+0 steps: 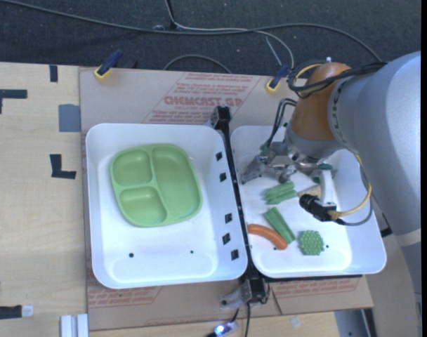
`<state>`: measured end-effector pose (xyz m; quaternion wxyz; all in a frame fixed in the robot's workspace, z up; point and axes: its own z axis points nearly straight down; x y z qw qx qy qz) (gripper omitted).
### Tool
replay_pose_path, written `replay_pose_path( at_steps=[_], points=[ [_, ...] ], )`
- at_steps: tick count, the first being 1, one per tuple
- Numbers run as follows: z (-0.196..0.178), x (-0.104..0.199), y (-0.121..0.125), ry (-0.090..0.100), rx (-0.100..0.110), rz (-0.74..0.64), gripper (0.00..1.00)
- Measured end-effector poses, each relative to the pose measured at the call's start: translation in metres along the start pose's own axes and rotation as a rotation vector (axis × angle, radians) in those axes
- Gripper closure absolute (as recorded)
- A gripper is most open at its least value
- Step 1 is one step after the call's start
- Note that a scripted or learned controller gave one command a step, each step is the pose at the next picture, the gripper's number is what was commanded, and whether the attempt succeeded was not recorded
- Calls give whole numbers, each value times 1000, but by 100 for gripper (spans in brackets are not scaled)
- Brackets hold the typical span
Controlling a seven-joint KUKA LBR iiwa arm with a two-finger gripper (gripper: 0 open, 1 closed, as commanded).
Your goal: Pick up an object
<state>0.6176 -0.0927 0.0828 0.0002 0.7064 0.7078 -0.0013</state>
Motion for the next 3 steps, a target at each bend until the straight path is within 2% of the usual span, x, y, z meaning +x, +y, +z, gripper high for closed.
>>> replay_pose_path(
  at_steps=[1,2,3],
  points=[
    [-12,1,1,1,-2,-1,100],
    [-61,-6,7,2,-4,1,100],
    [-125,-6,7,2,-7,0,100]
  ],
)
